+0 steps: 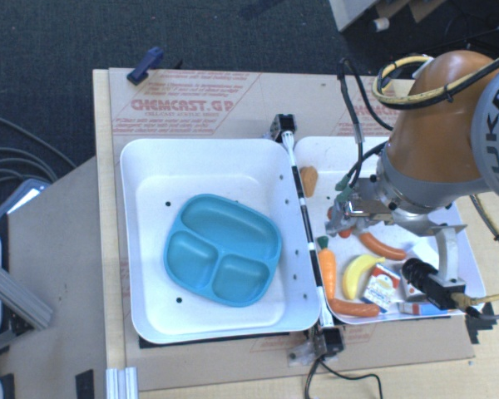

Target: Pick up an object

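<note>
My gripper (343, 217) hangs low over the middle of the right bin (318, 151), under the arm's orange band. Just below it lie a red sausage (383, 245), a yellow banana (358, 270) and an orange carrot (327, 273) along the bin's left wall. A second sausage (353, 308) lies at the front edge, beside a small red and white packet (381, 289). A brown piece of toy food (308, 180) sits at the back left of that bin. The arm hides the bin's right part.
The left bin (141, 223) holds a blue divided plate (223, 249). A black divider rail (298, 191) runs between the bins. A blue clip (145, 65) lies on the cardboard at the back. Cables trail at the far left and behind the arm.
</note>
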`<state>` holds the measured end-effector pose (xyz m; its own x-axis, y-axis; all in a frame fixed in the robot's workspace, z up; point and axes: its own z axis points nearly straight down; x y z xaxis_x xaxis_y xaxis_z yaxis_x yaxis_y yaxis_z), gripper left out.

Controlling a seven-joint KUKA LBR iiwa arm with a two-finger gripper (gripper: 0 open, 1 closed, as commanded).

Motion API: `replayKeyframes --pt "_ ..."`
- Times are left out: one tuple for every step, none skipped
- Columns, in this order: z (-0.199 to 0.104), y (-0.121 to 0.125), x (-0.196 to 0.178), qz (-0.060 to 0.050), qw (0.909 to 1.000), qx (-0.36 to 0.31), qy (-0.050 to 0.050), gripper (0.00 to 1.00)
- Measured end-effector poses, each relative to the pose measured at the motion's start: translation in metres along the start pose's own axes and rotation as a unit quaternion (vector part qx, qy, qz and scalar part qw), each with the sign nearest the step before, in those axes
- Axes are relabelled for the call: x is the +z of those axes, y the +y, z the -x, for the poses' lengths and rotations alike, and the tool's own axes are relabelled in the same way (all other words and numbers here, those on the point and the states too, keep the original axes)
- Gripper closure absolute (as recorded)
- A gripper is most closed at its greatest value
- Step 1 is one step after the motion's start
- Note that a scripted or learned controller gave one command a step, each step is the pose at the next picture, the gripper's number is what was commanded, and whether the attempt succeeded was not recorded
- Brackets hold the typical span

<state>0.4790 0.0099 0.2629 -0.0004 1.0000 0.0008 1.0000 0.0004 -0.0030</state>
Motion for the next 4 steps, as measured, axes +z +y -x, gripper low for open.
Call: replayKeyframes --pt "0.023 0.001 0.005 0.0 1.0 0.001 0.0 1.0" --pt "0.012 0.017 0.001 0.002 1.0 0.0 0.0 1.0" --pt "0.026 0.006 -0.001 0.0 1.0 0.0 0.0 1.0" --pt "0.016 0.0 -0.003 0.0 1.0 0.0 0.0 1.0"
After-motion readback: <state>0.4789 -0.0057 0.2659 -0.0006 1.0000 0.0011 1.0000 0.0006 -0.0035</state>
